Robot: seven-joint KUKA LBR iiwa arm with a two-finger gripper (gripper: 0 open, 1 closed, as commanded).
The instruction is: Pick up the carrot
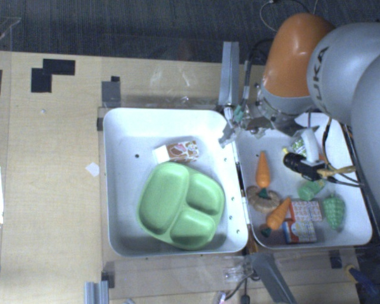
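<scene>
Showing "KUKA" lettering on the arm (342,68), whose hand (235,126), grip state indiscernible, hovers near the carrot (263,170) in the right bin (361,233).

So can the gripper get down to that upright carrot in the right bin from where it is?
Probably yes: the carrot lies uncovered, and the gripper hangs just up-left of it, over the bins' shared wall.

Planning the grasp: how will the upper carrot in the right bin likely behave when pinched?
The carrot looks like a smooth, tapered toy, so it is probably stiff and light. Its rounded sides may slip or roll between the fingers. It lies near the bin wall, possibly crowding the gripper.
</scene>
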